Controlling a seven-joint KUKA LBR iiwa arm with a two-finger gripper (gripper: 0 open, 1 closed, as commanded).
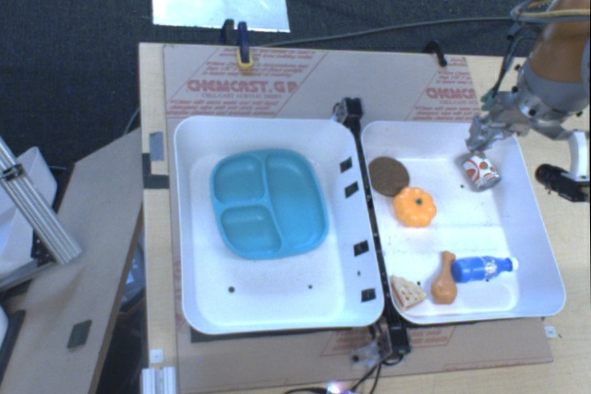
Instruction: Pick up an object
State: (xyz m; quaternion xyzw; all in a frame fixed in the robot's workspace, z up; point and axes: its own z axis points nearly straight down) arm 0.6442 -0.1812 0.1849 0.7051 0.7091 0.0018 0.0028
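The right bin (540, 235) holds several small objects. A red and white can (481, 172) lies on its side near the bin's far right corner. My gripper (482, 137) hangs just above and behind that can, close to it, and I see nothing held. Toward the middle of the bin lie a brown round disc (389, 175) and an orange pumpkin (416, 207). Near the front edge are a blue bottle (480, 268), an orange gourd (445, 280) and a tan wedge (406, 292).
The left bin (199, 291) carries a blue divided plate (270, 203). A black hinge strip (362, 217) runs between the two bins. A yellow and blue clamp (244, 46) sits at the bench's far edge. The arm's orange band (559, 46) stands over the right rim.
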